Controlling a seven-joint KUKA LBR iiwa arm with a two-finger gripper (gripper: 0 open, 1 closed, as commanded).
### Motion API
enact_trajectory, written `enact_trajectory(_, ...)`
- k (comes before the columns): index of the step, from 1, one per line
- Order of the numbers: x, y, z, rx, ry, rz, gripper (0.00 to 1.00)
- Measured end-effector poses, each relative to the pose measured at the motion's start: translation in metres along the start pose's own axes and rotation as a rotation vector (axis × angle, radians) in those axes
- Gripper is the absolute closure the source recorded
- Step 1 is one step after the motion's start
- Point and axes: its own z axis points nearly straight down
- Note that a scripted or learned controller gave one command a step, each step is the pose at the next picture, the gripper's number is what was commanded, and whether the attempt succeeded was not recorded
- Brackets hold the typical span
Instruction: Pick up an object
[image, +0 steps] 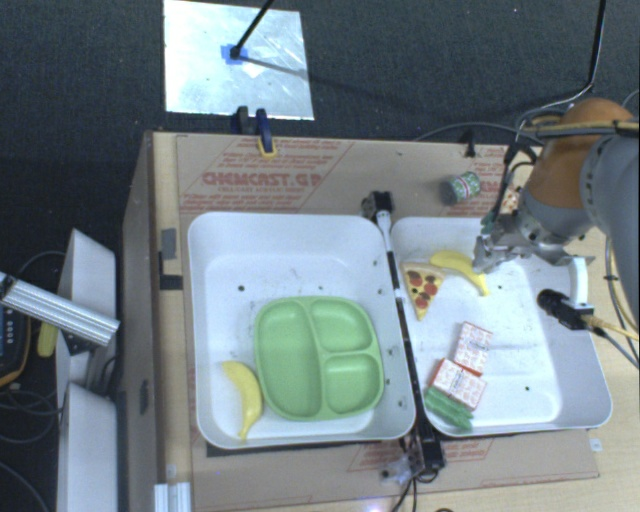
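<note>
1. A brown bench (300, 170) stands on a dark floor and bears two shallow white bins side by side.
2. In the left bin (215, 250) a green divided plate (318, 357) lies near the front, and a yellow banana (244, 397) lies just beside its left edge.
3. In the right bin (560, 390) a pizza slice toy (422, 288) lies near the dividing wall, with a second banana (460, 269) to its right.
4. Nearer the front lie two small red-and-white boxes (465, 365) and a green item (447, 409).
5. The gripper (490, 250) is low at the right end of this second banana; I cannot tell how it stands.
6. A small can (462, 187) lies on the bench behind the right bin.
</note>
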Motion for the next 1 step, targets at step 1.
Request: enact_trajectory(1,0.0001,-0.0001,0.0002,0.000,0.000,-0.001,0.00)
